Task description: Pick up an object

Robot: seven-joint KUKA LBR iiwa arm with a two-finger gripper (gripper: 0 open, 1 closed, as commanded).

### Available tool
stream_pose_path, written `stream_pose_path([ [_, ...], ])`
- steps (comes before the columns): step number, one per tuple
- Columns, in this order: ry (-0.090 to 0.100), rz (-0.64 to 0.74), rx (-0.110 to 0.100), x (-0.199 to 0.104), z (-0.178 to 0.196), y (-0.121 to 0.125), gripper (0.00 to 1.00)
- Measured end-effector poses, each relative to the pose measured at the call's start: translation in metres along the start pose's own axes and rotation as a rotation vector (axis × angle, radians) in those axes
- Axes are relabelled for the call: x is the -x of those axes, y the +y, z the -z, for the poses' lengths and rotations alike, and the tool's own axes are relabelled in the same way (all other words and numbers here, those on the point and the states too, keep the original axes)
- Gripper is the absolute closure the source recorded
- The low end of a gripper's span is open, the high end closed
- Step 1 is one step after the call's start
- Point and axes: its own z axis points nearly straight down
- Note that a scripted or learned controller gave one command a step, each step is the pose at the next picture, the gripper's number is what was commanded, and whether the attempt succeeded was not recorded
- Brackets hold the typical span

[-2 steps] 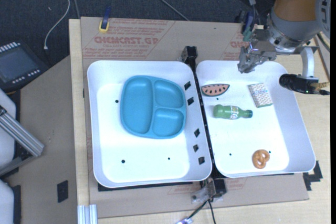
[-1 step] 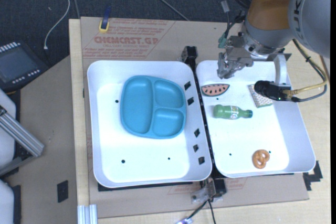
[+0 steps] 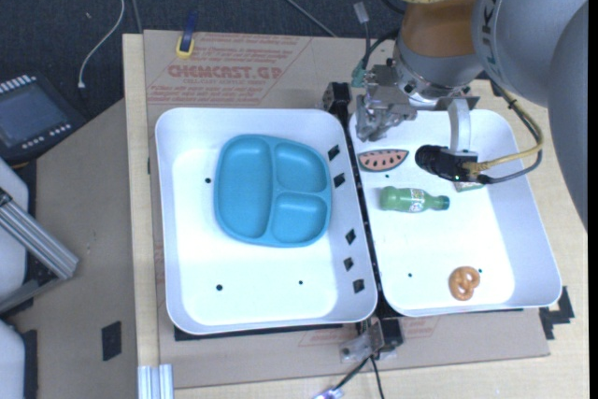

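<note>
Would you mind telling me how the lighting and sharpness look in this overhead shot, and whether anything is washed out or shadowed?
In the camera view, the two white bins are brightly lit and nearly washed out; the claw throws a dark shadow beside the watermelon-slice toy; the green plastic bottle, blue divided plate and small brown pretzel look reasonably sharp; the big grey arm near the lens is soft.

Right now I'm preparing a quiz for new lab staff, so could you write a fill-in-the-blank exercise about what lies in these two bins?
1. The blue divided plate lies in the ____ bin.
2. The watermelon slice lies just above the green ____.
3. The pretzel lies near the right bin's ____ edge.
4. The pincer hangs right above the ____ slice.

Missing words: left; bottle; lower; watermelon
</note>
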Motion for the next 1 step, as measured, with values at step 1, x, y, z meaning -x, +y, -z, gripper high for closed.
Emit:
stream_pose_path([
  [1, 0.000, 0.001, -0.001, -0.0570, -0.0185, -0.0077, 1.00],
])
